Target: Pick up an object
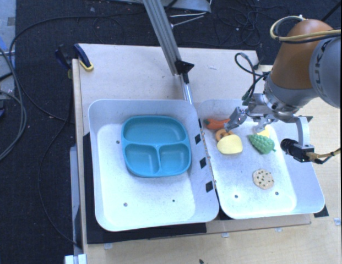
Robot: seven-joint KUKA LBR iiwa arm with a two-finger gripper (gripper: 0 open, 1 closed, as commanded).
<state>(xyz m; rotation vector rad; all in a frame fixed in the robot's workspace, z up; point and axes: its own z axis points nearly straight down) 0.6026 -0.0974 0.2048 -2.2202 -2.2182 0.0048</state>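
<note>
The gripper [234,121] hovered over the right bin [303,194] near the carrot [215,124] (jaws' state unclear); nothing was lifted yet, so the pick remained.

The arm [305,59] runs off the picture's right edge, so its base is cut off. Its wrist hides the far right corner of the right bin [281,199] and part of a small yellow thing [264,131] there. The gripper [235,120] is too small and dark to read. An orange thing [215,124] lies half hidden beside it.
</note>
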